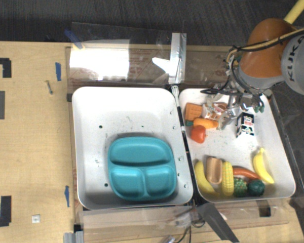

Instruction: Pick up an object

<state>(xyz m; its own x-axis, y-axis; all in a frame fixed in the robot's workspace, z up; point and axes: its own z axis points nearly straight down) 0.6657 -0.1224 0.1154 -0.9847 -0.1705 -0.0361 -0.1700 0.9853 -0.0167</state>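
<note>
The right bin [281,135] holds several toy foods. At its back left lie an orange block [193,110], an orange piece [206,123] and a red tomato [198,133]. A black-and-white carton [247,125] stands further right. My gripper [228,113] hangs low over the back of this bin, between the orange piece and the carton, with a pale crumpled item right under it. The wrist and cables hide its tips. Along the front lie a yellow banana [263,167], a hot dog [213,169], corn [227,179] and broccoli [240,187].
A teal divided plate [142,167] lies in the left bin [91,110]. A second banana [201,179] lies against the wall between the bins. A clear panel with a metal bracket [177,59] stands behind the bins. The grey and orange arm [266,49] reaches in from the upper right.
</note>
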